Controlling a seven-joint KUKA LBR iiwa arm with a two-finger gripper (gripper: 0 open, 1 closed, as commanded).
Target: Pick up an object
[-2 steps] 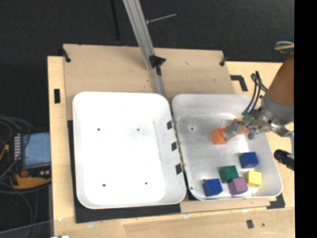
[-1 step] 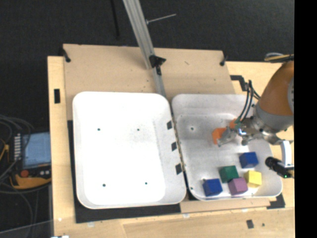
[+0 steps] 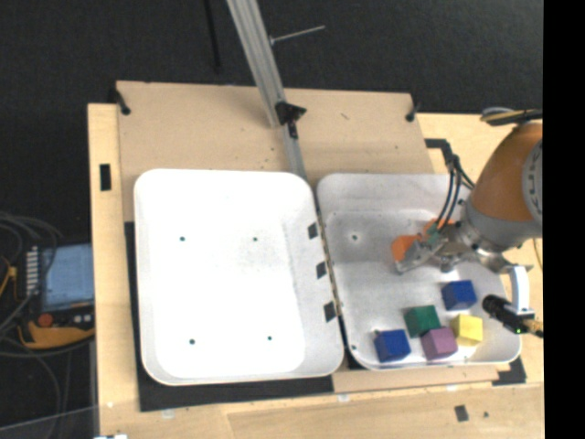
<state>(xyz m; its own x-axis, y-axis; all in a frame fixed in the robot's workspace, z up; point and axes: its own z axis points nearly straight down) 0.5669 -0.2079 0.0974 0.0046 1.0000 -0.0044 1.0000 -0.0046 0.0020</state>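
1. I see my gripper [image 3: 422, 252] low in the right bin [image 3: 366, 199], right of frame centre.
2. An orange block [image 3: 403, 245] sits at its fingertips; I cannot tell whether they grip it.
3. Five coloured blocks [image 3: 422, 318] cluster toward the lower right.

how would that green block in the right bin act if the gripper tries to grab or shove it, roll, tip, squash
The green block looks like a small flat-faced cube, so it would probably slide rather than roll or tip. It seems rigid, likely light. The purple block sits tight against it, so a push may shift both, and fingers may lack room on that side.
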